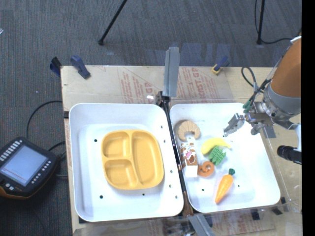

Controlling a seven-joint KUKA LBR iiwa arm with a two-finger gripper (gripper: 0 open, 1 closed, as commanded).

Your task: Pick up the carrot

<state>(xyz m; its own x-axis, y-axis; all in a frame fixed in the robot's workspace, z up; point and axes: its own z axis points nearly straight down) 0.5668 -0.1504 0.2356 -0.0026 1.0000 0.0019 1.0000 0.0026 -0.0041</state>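
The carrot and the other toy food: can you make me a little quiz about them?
1. True or false: the carrot lies in the right bin.
2. What sits in the left bin? A) a yellow tray B) a banana C) a donut
3. Fill in: the gripper hovers above the ____, up the bin from the carrot.

Key: 1 true. 2 A. 3 banana.

The bench carries two white bins side by side.
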